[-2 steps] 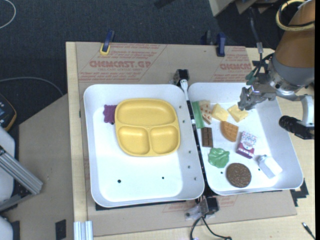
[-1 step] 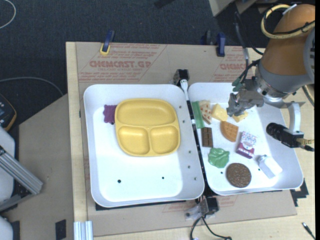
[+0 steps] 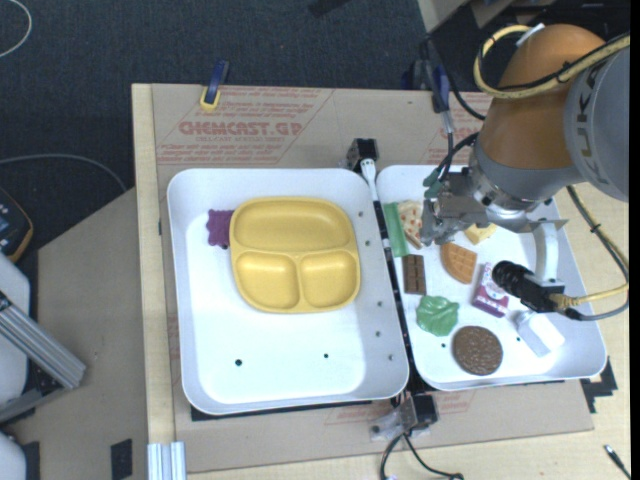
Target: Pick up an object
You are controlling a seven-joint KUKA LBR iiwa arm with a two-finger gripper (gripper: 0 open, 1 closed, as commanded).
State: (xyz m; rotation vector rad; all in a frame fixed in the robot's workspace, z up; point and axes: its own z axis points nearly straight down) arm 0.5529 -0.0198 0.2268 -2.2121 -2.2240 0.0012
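Note:
My gripper [image 3: 437, 224] hangs low over the far left part of the right bin [image 3: 580, 353], under the orange-banded wrist. It is just above a pale speckled piece [image 3: 408, 215] and beside a long green strip [image 3: 392, 226]. Close by lie an orange waffle-like piece [image 3: 459, 261], a yellow wedge [image 3: 481, 233], a brown bar [image 3: 413, 274], a green leafy toy [image 3: 437, 314], a round brown cookie [image 3: 477, 349] and a purple-and-white packet [image 3: 490, 292]. The gripper body hides whatever lies right beneath it.
The left bin [image 3: 270, 368] holds a yellow three-compartment tray [image 3: 295, 251] with a purple object [image 3: 218, 227] at its left edge. A black cylinder on the arm [image 3: 520, 282] and a white piece [image 3: 533, 333] sit over the right bin's right side. Cables run along the right.

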